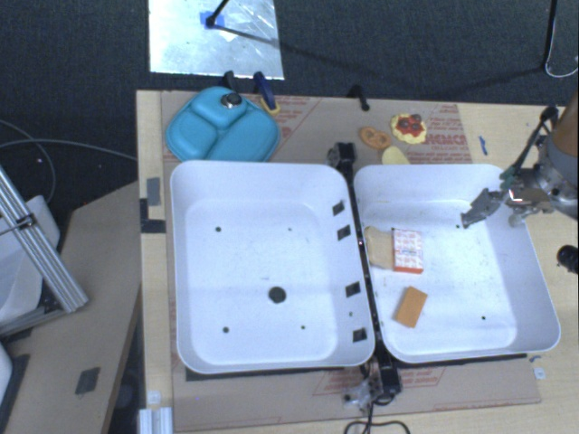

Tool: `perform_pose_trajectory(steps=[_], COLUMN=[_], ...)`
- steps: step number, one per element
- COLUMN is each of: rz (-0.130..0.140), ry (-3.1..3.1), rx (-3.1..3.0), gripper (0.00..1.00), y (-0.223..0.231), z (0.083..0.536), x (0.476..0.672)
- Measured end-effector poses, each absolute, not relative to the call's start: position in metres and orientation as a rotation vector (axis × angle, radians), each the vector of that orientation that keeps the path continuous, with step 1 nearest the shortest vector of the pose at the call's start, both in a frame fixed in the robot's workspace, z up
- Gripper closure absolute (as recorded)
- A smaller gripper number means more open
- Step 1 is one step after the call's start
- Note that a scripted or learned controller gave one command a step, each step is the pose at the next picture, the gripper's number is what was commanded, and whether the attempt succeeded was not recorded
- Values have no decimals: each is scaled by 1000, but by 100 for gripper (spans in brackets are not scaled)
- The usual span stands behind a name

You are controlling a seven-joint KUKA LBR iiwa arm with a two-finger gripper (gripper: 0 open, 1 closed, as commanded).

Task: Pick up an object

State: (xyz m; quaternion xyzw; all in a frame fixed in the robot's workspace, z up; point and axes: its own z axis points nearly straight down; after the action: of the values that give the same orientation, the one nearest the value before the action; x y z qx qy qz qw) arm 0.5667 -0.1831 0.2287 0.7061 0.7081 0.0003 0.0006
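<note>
- I see the jaws (477, 208) over the right bin (534, 324); whether they are open I cannot tell.
- The box (407, 250) and the orange block (412, 306) lie left of the jaws, lower, well apart.

There are two white bins on the counter (298, 120), a left bin (262, 265) and a right bin (507, 269). Taking the right bin as landmark, three things lie inside it near its left wall: one small white box with red print (408, 250), one pale piece (376, 245) touching that box, and one orange block (412, 306). Behind it on the counter are three small toy foods (396, 138), and further to the left, behind the left bin, there is one blue divided plate (223, 127).
</note>
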Motion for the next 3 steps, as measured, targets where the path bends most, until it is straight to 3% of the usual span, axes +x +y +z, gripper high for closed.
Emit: perform_pose_trajectory(steps=[1, 2, 3], rz=[0, 8, 21], ry=[2238, 2215, 2228], rx=[2215, 2211, 2198], gripper=[0, 0, 0], y=[-108, -93, -22], z=[158, 85, 192], x=[563, 528, 602])
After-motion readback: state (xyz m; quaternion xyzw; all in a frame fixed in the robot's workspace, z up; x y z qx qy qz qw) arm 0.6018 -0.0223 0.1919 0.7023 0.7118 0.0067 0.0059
